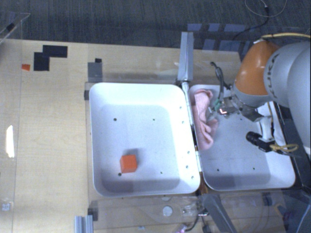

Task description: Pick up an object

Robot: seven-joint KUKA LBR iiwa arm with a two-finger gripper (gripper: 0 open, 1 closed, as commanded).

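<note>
From my console I take the metal divider post (185,57) between the two bins as my landmark. Just right of its lower end, in the right bin (252,174), a pink cloth (204,118) lies bunched along the bin's left wall, running from the top corner down toward the middle of that wall. The pincer (218,108) sits at the cloth's right edge, low over the bin and close enough that it looks to be touching the fabric, though I cannot tell whether any cloth is between its fingers. I also cannot tell whether it is apart or together; the wrist and cabling hide the tips from me. A small red light glows on the wrist just beside it. The arm (286,76) comes in from the right of the post, its orange band (255,72) above the wrist, with black cable and a yellow-tagged fitting hanging below it over the bin floor.

Left of the post, the left bin (104,101) holds a small orange block (129,163), well down and to the left, near the bin's lower wall and clear of every side.

Far left of the post on the worktop (48,144) there are black tape shapes (48,56) and a small orange-red marker (25,67) beside them. I can read no brand, label or writing anywhere; the tag on the arm's fitting is too small to make out.
</note>
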